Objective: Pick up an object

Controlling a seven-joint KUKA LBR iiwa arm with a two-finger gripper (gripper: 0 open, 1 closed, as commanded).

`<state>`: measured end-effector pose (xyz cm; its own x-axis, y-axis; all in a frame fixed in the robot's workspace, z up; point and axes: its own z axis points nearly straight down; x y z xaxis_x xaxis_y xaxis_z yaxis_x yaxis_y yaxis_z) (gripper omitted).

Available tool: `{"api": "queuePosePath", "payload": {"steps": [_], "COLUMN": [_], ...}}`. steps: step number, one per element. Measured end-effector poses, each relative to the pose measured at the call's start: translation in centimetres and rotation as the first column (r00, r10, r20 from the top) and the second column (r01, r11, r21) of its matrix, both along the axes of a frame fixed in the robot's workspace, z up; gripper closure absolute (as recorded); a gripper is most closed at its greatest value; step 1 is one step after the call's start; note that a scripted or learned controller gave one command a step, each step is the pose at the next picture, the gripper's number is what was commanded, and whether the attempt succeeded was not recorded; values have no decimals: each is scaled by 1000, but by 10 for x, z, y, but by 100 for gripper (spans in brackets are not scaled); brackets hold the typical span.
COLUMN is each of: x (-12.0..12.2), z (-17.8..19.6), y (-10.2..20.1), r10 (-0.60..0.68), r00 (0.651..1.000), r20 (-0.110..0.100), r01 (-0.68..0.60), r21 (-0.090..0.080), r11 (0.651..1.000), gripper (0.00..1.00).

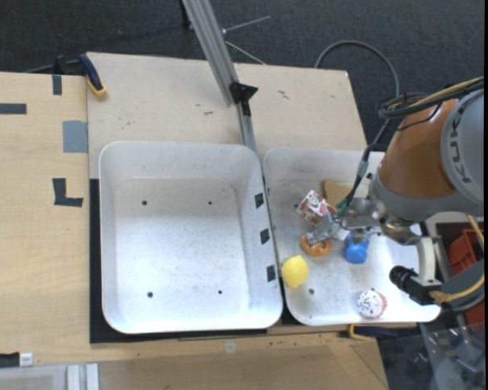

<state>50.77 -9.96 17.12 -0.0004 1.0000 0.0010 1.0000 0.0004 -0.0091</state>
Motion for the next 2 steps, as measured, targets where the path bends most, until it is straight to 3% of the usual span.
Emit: {"api": "queuePosePath", "payload": {"steps": [2], "x": [-11], "z": [-83], "y": [2], "r10": [0], "r00": [1000], "r20": [7], "r01": [0], "r21": [-2], "r11": [1000], "gripper": [0]}}
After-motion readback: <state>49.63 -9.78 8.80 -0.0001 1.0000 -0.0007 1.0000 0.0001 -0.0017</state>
